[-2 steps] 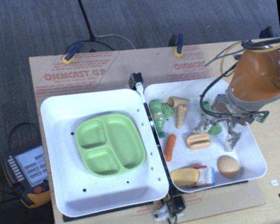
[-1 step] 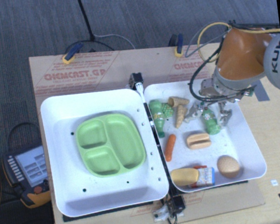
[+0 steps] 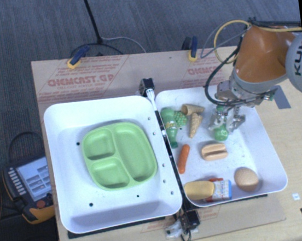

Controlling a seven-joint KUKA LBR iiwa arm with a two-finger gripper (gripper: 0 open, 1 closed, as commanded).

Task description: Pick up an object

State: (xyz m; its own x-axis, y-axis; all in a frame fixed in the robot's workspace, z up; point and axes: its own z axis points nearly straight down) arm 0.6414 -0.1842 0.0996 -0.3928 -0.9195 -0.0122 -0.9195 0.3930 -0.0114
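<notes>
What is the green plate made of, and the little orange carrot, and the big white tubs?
The green plate looks like smooth moulded plastic, evenly coloured, with three sections. The carrot seems to be toy plastic, plain orange throughout. The white tubs appear to be thin glossy plastic with rounded rims, though I can't be sure.

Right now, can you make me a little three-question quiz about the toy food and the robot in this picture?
1. True or false: the light green divided plastic plate lies in the left white bin.
2. Which toy lies closest to the wall between the two bins: A) the orange carrot, B) the round brown potato-like toy, C) the hot dog in its bun?
3. Fill in: the robot's two-finger gripper hangs over a small ____ toy in the right white bin.

Key: 1 true; 2 A; 3 green.
</notes>
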